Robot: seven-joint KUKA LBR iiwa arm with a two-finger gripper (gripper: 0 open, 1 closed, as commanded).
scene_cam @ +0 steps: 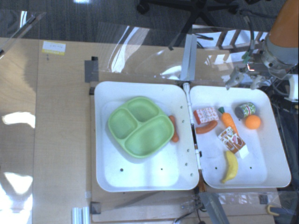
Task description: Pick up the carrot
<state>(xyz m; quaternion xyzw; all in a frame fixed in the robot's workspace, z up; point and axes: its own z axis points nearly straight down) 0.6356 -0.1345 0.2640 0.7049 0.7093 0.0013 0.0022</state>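
Dark carpet and a chair base lie beyond the tabletop point(56, 125). Inside the right bin point(275, 171), the carrot point(227, 121) lies untouched near its centre, toward 11 o'clock. I cannot tell the hand's point(243, 76) state; it hovers at 1 o'clock. Approach comes first: descend over the carrot.

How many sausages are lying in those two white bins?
2: one sausage in the right bin below a red packet; another in the left bin, against the green plate.

Carrot point(227, 120) in right bin point(275, 171), beside sausage point(206, 128).
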